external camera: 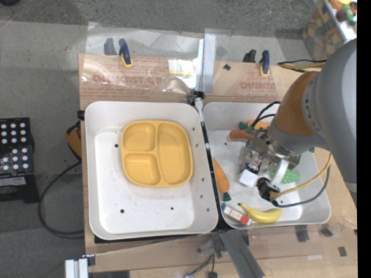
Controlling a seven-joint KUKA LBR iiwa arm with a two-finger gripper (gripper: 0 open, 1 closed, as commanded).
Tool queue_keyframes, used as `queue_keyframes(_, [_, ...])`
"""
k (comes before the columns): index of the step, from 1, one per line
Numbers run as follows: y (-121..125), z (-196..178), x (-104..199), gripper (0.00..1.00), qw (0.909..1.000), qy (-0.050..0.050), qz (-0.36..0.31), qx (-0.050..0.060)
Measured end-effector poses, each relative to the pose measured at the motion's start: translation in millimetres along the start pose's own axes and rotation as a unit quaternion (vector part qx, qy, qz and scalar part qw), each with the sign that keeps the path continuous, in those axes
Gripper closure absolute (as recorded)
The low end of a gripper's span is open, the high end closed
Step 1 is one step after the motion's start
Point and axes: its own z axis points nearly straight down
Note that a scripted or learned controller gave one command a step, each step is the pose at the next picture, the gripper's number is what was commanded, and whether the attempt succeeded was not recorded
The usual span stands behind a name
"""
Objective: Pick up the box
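A small white box with a dark label lies in the right bin, near its middle. My gripper is low in that bin, right above the box and touching or nearly touching its upper end. The wrist covers part of the box, so I cannot tell whether it is gripped. A second small box, red and white, lies at the bin's front left corner beside a banana.
An orange carrot lies along the right bin's left wall. A green item sits right of the gripper and an orange-red piece behind it. The left bin holds a yellow divided plate. Cables loop around the wrist.
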Motion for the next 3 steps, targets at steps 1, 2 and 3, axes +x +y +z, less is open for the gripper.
queue_keyframes(1, [-4.5, -109.1, -62.9, 1.0, 0.9902, 0.0, -0.14, -0.001])
queue_keyframes(2, [-19.0, -62.1, -37.7, 1.0, 0.9987, 0.001, 0.05, 0.002])
queue_keyframes(3, [32.2, -206.7, -5.8, 1.0, 0.9864, 0.0, -0.164, -0.002])
